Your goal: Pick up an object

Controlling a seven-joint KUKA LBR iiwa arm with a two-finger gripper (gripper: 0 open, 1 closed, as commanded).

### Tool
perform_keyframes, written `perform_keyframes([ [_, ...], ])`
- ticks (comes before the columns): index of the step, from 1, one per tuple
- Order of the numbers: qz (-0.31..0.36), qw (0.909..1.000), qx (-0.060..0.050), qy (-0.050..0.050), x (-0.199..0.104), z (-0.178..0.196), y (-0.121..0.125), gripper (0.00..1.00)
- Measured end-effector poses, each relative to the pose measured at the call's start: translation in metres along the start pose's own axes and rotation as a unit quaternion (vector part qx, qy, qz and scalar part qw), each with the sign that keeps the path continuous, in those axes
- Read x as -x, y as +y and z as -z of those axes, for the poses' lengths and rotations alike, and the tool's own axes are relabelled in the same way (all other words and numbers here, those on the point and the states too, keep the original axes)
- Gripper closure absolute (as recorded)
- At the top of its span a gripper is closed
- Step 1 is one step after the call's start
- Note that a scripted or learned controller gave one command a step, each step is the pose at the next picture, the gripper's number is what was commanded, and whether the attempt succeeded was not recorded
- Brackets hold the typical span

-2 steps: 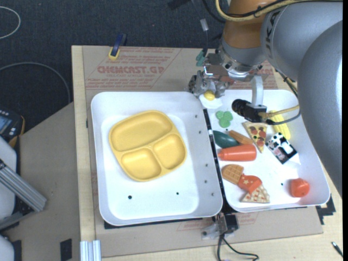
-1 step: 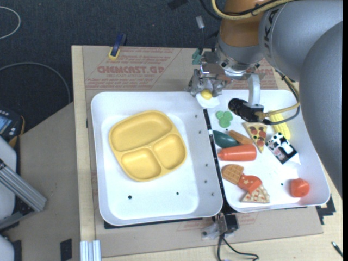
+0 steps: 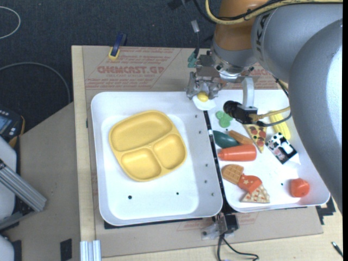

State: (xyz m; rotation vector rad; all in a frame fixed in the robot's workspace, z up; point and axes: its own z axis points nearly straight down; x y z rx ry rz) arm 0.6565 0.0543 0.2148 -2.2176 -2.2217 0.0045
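Seemingly the tool pinches a fried egg toy at the right bin's far-left corner. A straight, slow lift would keep the grip secure.

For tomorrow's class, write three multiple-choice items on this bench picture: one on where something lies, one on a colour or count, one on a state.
1. Where does the divided tray lie?
A. in the left bin
B. in the right bin
C. on the carpet

2. What colour is the divided tray?
A. blue
B. yellow
C. black

3. How does the gripper stand to the fried-egg toy?
A. far from it, over the left bin's near edge
B. right above it, at the bins' far edge
C. pressing it into the tray

Answers:
1 A: the divided tray lies in the left bin.
2 B: it is yellow all over.
3 B: the gripper hangs just over the fried-egg toy; no grasp is visible.
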Motion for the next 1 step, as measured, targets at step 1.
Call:
perform_keyframes([
  [1, 0.0, 1.0, 0.004, 0.0, 0.0004, 0.0212, -0.0017, 1.0],
])
